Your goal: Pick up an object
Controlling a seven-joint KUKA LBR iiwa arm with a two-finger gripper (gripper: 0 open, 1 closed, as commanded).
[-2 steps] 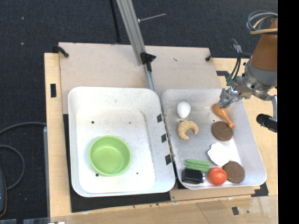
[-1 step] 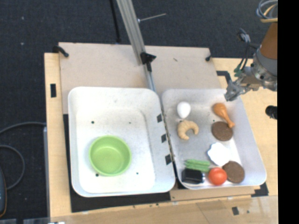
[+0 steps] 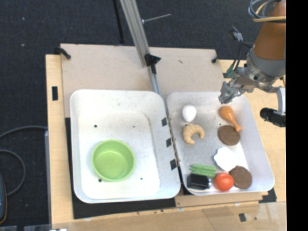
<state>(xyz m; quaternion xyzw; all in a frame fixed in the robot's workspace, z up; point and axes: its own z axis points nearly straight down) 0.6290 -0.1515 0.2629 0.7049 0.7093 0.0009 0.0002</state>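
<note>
The right bin (image 3: 255,129) holds several small items: a white egg (image 3: 189,113), a croissant (image 3: 193,133), an orange chicken drumstick (image 3: 229,116), a brown cookie (image 3: 228,135), a white piece (image 3: 225,158), a green bean pod (image 3: 203,169), a black block (image 3: 198,181), a red tomato (image 3: 223,181) and a second brown cookie (image 3: 240,176). My gripper (image 3: 226,97) hangs over the bin's far right corner, just above and left of the drumstick. Nothing shows between its fingers.
The left bin (image 3: 82,105) holds a green bowl (image 3: 113,160) near its front. A slanted metal post (image 3: 137,28) rises behind the bins and meets the divider between them. The arm (image 3: 267,47) enters from the right over the bench edge.
</note>
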